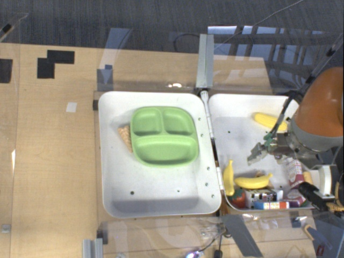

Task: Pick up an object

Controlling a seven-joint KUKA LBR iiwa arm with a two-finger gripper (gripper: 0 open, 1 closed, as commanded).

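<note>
My gripper [259, 149] hangs over the middle of the right bin [236, 117], at the end of the grey arm with the orange band [322, 109]. Just below it lies a yellow banana [252, 182], with a second banana [229, 177] standing along the bin's left wall. A third banana [269, 121] lies at the bin's back, partly behind the arm. A red round object [239, 198] and a small red and blue box [269, 203] sit in the front corner. I see nothing held in the gripper.
The left bin [118, 192] holds a green divided plate [163, 135] with a tan piece [125, 137] poking out at its left edge. A pinkish bottle [294, 171] lies under the arm at the right bin's right side. A metal rail [204, 63] stands behind the bins.
</note>
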